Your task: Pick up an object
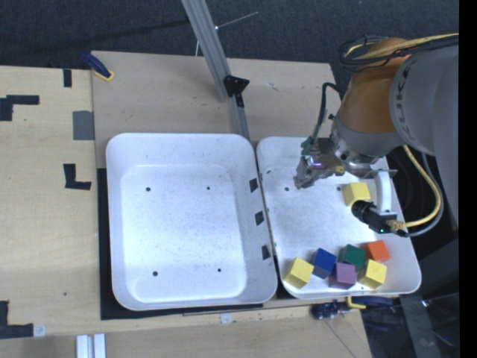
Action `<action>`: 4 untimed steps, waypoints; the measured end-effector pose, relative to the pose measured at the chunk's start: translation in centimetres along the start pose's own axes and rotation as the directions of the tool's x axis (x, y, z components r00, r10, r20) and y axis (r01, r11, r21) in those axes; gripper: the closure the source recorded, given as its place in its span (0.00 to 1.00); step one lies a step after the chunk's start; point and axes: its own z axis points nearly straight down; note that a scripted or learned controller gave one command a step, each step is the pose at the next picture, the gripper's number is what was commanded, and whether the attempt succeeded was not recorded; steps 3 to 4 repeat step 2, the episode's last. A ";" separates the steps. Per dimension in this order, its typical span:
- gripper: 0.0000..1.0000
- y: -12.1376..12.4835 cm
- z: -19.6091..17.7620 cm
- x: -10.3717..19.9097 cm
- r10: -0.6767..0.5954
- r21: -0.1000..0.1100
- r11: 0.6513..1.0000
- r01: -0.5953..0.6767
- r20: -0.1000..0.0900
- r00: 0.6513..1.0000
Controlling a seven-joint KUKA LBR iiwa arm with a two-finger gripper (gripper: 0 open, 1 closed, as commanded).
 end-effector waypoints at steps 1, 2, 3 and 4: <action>1.00 1.6 -0.2 6.1 -0.002 -0.001 1.000 0.002 -0.001 1.000; 1.00 2.7 -1.3 12.4 -0.002 -0.002 1.000 0.002 -0.002 1.000; 1.00 2.7 -1.3 12.4 -0.002 -0.002 1.000 0.002 -0.002 1.000; 1.00 2.7 -1.3 12.4 -0.002 -0.002 1.000 0.002 -0.002 1.000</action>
